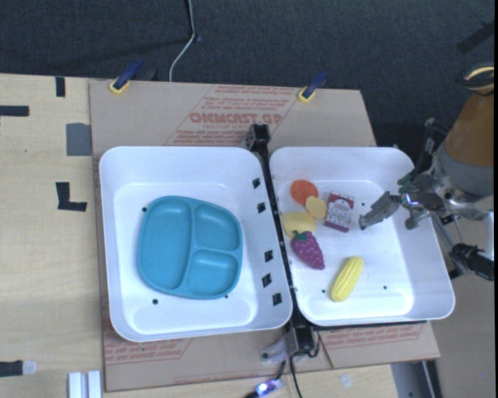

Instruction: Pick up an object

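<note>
The right bin (pixel 423 297) holds several toy foods. An orange-red round piece (pixel 303 191) lies at its left, with a small yellow piece (pixel 316 207) and a red-and-white box (pixel 340 212) beside it. Below them are a pale yellow piece (pixel 295 223), a purple grape bunch (pixel 309 250) and a yellow corn cob (pixel 347 278). My gripper (pixel 373 215) reaches in from the right and hangs low over the bin, just right of the red-and-white box. I see nothing held in it.
The left bin (pixel 120 172) holds a blue divided plate (pixel 191 247). Both bins rest on a cardboard sheet (pixel 224 114) on the wooden bench. A black divider strip (pixel 270 214) runs between the bins. The arm's wrist (pixel 448 193) stands over the right rim.
</note>
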Robot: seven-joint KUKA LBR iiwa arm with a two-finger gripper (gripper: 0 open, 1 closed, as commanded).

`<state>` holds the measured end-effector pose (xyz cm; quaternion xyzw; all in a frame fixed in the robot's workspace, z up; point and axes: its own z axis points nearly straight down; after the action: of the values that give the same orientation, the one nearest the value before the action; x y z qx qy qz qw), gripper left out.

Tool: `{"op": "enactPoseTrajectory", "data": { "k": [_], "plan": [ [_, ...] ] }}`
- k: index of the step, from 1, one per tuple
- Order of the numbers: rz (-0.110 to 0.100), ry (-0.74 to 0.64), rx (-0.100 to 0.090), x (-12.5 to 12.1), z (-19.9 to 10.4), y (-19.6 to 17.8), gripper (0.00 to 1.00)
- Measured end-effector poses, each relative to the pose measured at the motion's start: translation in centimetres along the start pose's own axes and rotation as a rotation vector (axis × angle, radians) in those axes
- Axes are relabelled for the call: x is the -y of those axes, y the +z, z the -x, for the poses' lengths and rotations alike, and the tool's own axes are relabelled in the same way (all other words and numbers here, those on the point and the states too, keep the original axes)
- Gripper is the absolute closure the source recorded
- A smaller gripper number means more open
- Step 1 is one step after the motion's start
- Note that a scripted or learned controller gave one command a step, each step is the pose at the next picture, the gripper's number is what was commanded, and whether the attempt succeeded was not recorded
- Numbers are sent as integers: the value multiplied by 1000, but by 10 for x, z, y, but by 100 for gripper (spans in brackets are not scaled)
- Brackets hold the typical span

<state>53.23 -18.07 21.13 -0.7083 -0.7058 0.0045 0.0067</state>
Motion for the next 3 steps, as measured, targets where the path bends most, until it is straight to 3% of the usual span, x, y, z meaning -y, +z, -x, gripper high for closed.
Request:
{"op": "enactPoseTrajectory", "data": {
  "k": [1,3],
  "plan": [
    [14,-5,3,-3,-1,-8,0],
    [9,-4,2,10,6,111,0]
  ]
}}
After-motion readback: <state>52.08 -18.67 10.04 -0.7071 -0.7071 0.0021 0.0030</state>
